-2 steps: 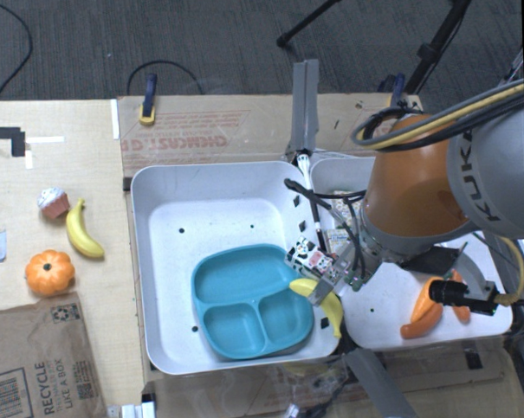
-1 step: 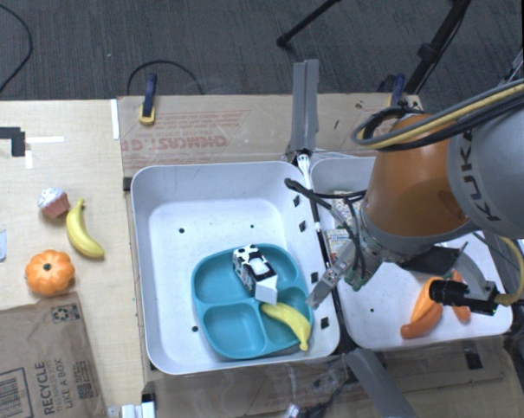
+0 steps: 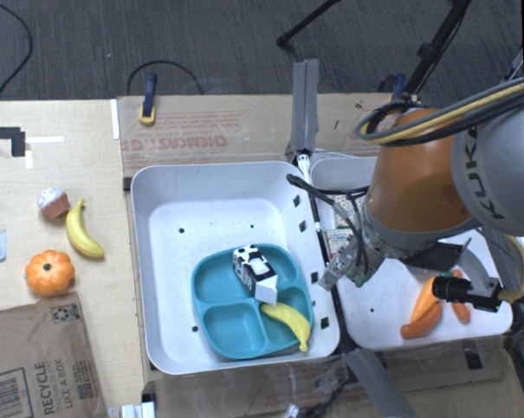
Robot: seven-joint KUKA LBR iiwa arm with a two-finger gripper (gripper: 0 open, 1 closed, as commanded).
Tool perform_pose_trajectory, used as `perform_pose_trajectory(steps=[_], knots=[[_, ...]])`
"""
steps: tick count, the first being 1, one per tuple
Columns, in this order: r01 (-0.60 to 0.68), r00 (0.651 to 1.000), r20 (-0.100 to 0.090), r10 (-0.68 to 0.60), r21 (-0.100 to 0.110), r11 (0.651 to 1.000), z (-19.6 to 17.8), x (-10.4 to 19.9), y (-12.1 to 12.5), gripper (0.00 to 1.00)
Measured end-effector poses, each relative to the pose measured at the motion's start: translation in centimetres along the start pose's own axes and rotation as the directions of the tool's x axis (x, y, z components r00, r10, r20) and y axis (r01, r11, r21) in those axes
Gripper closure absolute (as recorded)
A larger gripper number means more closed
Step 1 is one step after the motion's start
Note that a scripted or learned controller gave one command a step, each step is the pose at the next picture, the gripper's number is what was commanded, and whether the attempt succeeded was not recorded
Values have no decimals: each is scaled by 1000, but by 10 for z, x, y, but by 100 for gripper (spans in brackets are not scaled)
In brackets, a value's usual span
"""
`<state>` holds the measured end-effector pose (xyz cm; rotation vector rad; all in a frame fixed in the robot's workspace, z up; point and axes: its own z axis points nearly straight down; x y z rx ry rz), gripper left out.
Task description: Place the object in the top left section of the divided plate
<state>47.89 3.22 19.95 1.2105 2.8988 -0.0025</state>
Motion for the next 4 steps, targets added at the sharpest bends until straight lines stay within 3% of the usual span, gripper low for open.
perform_pose_trajectory(steps=[1,2,3,4], knots=[[82,997,2,-82,-2,997,-33,-60,-60,100],[172,985,2,-172,-2,985,-43,-27,-27,100],[189,982,0,-189,-1,982,-10,-24,30,100],[195,981,1,-195,-1,981,8,-56,27,100]])
